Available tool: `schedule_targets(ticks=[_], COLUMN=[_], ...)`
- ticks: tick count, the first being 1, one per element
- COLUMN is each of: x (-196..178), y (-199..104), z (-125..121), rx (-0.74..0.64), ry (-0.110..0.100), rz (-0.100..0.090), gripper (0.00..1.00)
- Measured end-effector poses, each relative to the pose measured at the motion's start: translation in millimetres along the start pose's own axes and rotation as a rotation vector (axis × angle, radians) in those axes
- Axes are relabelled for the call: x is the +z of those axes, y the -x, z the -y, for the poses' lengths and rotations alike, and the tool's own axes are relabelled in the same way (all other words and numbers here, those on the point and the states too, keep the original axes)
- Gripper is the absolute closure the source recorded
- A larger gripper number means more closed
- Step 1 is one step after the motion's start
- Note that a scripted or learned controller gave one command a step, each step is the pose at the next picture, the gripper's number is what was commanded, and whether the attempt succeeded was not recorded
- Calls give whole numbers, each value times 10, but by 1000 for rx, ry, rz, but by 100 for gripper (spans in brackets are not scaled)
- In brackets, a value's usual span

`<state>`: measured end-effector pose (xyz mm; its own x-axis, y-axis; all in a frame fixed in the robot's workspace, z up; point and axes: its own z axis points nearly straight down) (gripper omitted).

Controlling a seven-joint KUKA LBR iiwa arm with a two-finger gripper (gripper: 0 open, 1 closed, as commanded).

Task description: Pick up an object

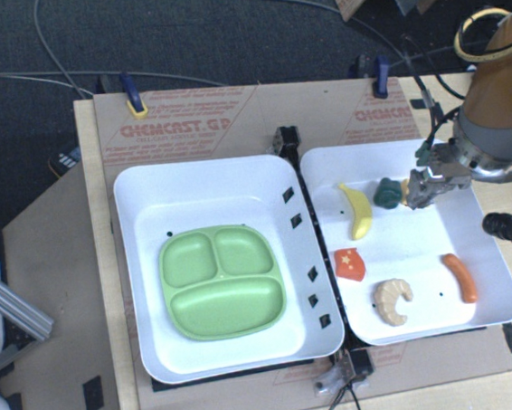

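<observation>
The right bin [415, 246] holds a yellow banana [358, 211], a dark green round object [386, 195], a red piece [350, 264], a tan croissant [392, 301] and an orange sausage-shaped piece [460, 277]. My gripper [416, 192] hangs low over the bin's upper right part, right beside the green object and on its right side. Whether it touches the green object is unclear. The arm's grey and orange body [498, 101] covers the bin's far right corner.
A green divided plate [221, 280] lies in the left bin [200, 192]. Black clips line the wall between the two bins [303, 240]. Blue clamps [135, 98] hold the cardboard base at the back, and cables run across the dark floor behind.
</observation>
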<state>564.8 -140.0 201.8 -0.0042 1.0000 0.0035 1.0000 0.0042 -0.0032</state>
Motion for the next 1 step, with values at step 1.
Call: schedule_targets(ticks=[1], x=[-43], y=[-627], z=[146], rx=[-2], ry=[0], rz=[0], gripper=[100])
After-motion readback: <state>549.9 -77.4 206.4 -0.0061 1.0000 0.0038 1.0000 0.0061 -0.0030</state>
